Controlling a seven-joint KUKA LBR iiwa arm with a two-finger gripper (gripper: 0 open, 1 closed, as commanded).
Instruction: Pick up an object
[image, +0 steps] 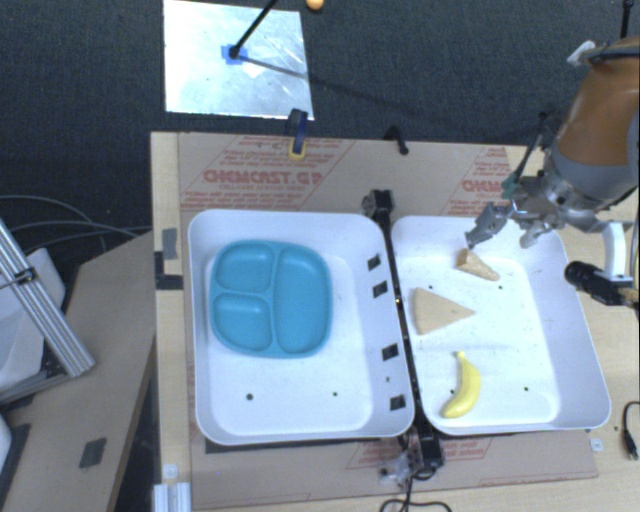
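risk: pincer (508, 227) spread open, holding nothing, may nudge the small tan wedge (478, 266) sideways on closing, since it lies flat | wedge: thin, triangular, pale-crusted, just below-left of pincer in the right bin (575, 340) | larger tan triangle (438, 309) and banana (462, 387) farther below

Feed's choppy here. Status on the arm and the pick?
Gripper over right bin, jaws open, holding nothing. Small wedge just below it, untouched. Larger wedge and banana nearby, not blocking.
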